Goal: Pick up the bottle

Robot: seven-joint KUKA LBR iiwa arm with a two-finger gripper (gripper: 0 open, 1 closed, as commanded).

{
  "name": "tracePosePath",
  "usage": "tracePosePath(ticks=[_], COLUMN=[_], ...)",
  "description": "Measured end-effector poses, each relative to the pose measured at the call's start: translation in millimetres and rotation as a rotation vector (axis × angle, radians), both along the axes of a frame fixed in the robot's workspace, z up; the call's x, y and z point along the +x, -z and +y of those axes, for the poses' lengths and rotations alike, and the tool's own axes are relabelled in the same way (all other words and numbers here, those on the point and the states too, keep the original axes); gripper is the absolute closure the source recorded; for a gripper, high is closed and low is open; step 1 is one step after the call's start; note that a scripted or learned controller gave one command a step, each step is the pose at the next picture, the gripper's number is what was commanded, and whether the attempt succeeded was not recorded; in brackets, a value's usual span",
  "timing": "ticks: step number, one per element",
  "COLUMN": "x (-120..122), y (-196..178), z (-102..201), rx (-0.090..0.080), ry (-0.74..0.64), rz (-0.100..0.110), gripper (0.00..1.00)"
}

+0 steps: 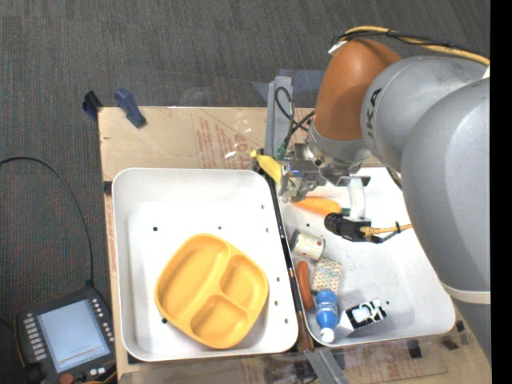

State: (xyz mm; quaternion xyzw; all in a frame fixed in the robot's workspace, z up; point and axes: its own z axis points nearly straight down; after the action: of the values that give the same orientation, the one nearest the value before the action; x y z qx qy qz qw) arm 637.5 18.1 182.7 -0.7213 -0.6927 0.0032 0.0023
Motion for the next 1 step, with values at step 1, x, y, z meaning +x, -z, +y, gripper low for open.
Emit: tracePosePath(ticks=[1], x=[-28.4], y=[-0.4], z=[-7.0], rx=[0.005], ry=[-0.404], rz=[0.001], gripper=[1.0])
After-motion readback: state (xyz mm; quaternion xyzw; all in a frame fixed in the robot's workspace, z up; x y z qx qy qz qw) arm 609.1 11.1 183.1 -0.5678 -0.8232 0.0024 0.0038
